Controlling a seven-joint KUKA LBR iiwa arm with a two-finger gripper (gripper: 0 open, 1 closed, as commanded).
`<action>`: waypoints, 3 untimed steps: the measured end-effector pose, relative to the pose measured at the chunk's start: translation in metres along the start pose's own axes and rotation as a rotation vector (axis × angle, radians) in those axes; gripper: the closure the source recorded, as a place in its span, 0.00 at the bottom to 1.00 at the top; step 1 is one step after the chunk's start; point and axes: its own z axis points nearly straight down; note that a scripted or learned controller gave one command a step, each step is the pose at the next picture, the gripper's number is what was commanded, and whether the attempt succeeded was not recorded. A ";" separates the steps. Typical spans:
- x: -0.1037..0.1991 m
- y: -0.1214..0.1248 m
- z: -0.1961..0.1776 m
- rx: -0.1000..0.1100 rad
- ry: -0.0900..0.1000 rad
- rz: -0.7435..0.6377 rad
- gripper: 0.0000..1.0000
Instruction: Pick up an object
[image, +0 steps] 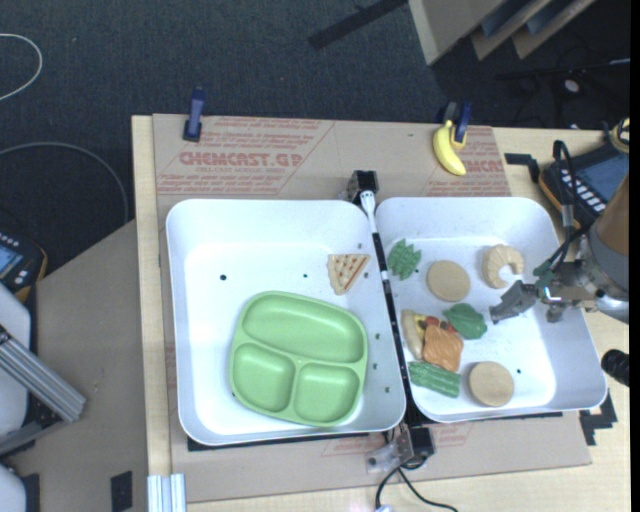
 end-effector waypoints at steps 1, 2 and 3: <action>0.070 0.023 0.025 0.004 0.004 -0.008 0.00; 0.128 -0.009 -0.062 -0.004 0.001 -0.005 0.00; 0.125 -0.008 -0.069 -0.003 -0.001 -0.001 1.00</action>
